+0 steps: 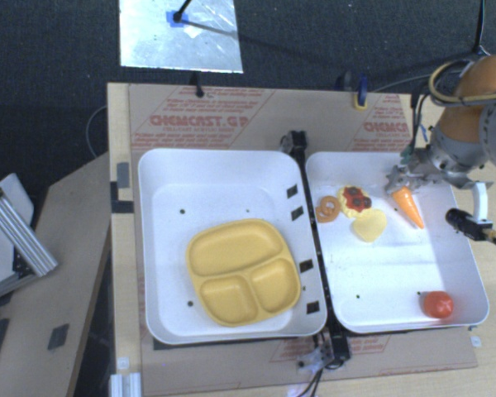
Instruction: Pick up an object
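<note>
Gripper (403,180) at the right bin's (471,279) 1 o'clock, touching the carrot's (408,207) top; finger state unclear. Carrot looks light, rigid, slippery, tapered: best grasped across the thick end.

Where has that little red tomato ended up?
The tomato lies in the right-hand bin, in its near right corner, well apart from the carrot and the other toy foods at the far end.
</note>
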Action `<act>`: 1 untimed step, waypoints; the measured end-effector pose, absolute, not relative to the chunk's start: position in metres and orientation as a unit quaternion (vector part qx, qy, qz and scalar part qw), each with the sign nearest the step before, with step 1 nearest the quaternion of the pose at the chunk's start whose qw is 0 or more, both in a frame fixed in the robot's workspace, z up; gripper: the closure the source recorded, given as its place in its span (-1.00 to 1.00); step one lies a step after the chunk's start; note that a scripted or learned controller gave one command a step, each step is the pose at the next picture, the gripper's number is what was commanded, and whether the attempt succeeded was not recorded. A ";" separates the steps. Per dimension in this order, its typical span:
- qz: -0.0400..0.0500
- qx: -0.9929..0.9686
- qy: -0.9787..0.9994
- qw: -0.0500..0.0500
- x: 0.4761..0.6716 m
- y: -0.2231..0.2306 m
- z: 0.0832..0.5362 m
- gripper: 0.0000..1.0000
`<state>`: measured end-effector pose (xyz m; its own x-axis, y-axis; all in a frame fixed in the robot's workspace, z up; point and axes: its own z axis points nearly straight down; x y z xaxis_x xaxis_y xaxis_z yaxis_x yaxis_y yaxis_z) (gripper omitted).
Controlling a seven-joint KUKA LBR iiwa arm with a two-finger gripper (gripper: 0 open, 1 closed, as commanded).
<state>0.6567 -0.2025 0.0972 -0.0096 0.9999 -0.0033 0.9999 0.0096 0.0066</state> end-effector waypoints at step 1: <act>0.002 0.705 0.710 0.004 0.668 -0.199 0.149 1.00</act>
